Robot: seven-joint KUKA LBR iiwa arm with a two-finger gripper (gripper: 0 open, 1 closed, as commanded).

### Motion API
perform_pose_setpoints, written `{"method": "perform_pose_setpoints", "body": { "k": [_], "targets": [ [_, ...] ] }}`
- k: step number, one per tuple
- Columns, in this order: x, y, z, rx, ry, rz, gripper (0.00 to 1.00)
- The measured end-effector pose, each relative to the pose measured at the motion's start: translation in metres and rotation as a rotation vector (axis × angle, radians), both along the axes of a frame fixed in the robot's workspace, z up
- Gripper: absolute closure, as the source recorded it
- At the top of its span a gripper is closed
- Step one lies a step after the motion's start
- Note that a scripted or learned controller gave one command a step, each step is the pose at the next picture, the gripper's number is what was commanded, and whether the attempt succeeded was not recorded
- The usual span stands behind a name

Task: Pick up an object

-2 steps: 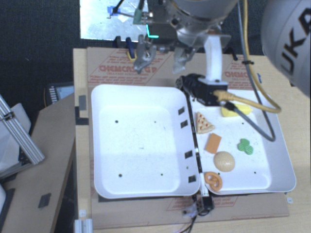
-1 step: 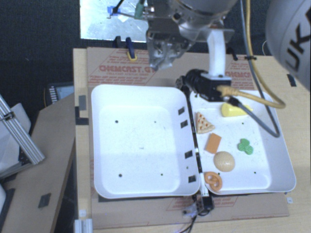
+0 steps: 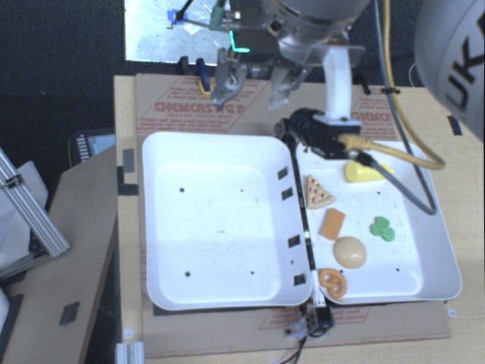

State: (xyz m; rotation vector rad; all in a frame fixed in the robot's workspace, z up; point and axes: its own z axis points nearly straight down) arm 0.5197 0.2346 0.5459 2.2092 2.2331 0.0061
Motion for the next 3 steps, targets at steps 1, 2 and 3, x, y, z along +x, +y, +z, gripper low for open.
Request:
{"method": "perform_pose_setpoints", "body": {
  "k": [1, 2, 3],
  "targets": [
    [0.000, 0.000, 0.012, 0.002, -0.003, 0.005, 1.00],
    [0.121, -0.030, -0.015, -0.004, 0.003, -0.015, 1.00],
    [0.059, -0.094, -0.084, -0.005, 0.011, -0.015, 1.00]
  ]
}}
